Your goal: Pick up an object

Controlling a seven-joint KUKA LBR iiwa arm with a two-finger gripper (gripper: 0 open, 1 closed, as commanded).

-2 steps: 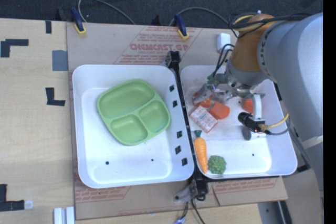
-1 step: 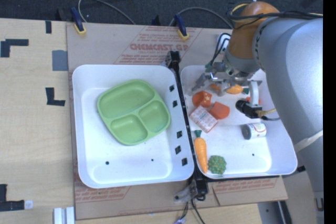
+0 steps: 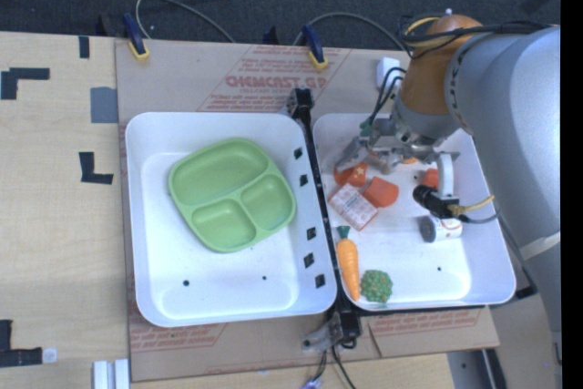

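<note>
My gripper (image 3: pixel 377 152) is low over the back left part of the right bin (image 3: pixel 483 278), below the orange wrist band (image 3: pixel 435 77). Just under and in front of it lie a small red piece with a yellow mark (image 3: pixel 353 174) and an orange-red block (image 3: pixel 383 192). A white and red packet (image 3: pixel 353 207) lies in front of those. A carrot (image 3: pixel 348 261) and a broccoli floret (image 3: pixel 375 285) rest near the bin's front left corner. Whether anything sits between the gripper's tips is hidden by its own body.
A green divided plate (image 3: pixel 232 193) lies in the left bin (image 3: pixel 155 287). A black divider (image 3: pixel 314 196) runs between the bins. A white cylinder with a dark end (image 3: pixel 439 229) and a small orange item (image 3: pixel 429 180) lie right of the gripper. The grey arm (image 3: pixel 519 123) covers the right bin's far right.
</note>
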